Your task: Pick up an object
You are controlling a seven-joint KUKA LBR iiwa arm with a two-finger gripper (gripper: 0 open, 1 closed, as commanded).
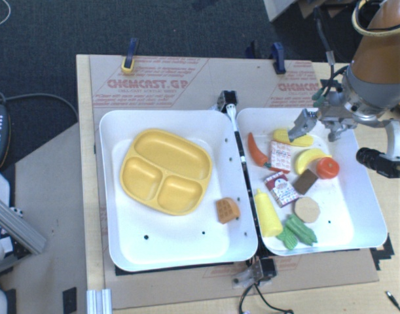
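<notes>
In the left bin (121,241) a yellow divided plate (165,171) sits, a waffle piece (228,209) at its four o'clock. The right bin (370,208) holds a cluster of toy food (291,188). At that cluster's one o'clock, the gripper (315,124) hangs with fingers spread, gripping nothing.

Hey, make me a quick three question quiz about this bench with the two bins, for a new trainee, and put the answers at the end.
1. True or false: the yellow divided plate lies in the left bin.
2. Which item lies alone beside that plate? A) waffle piece B) banana C) tomato
3. Fill in: the gripper hangs above the ____ bin.

Key
1. True.
2. A, the waffle piece; the banana and the tomato lie in the right bin.
3. Right.
</notes>
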